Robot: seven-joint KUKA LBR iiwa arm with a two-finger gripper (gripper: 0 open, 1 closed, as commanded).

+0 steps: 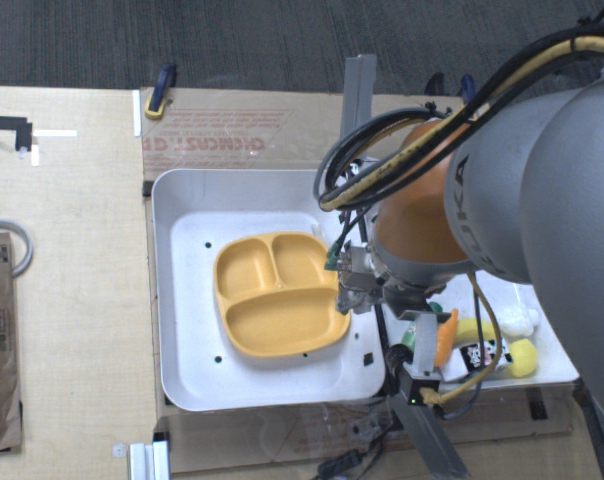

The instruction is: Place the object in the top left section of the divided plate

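Gripper [354, 286]: hangs at the divided plate's [279, 295] right rim, in the left bin [182, 268]; grasp state cannot be told; carrot [444, 338]: right of and below it, in the right bin, beside a yellow toy [520, 358].

The divided plate [280, 296] lies in the left bin [182, 298]; the arm [502, 198] hangs over its right.
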